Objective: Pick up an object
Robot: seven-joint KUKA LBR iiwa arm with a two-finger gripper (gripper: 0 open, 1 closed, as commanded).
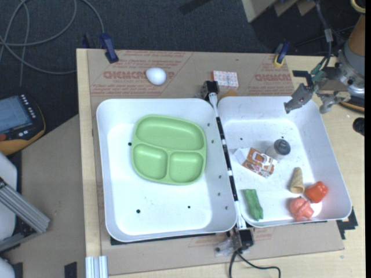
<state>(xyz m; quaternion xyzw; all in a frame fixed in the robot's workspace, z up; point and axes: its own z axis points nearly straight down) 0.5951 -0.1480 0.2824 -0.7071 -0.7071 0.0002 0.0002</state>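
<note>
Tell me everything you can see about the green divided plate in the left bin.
The green plate is a pale green tray with rounded corners, matte like plastic. Raised ridges split it into three compartments: one wide section across the far side and two smaller ones on the near side. Nothing lies in any of them. It sits flat and upright on the floor of the left bin, toward the bin's far right part, turned slightly askew to the walls. It touches only the bin floor.

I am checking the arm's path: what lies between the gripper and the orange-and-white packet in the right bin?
In the camera view, only bare white bin floor lies between the gripper and the packet; a small dark round object sits just right.
</note>
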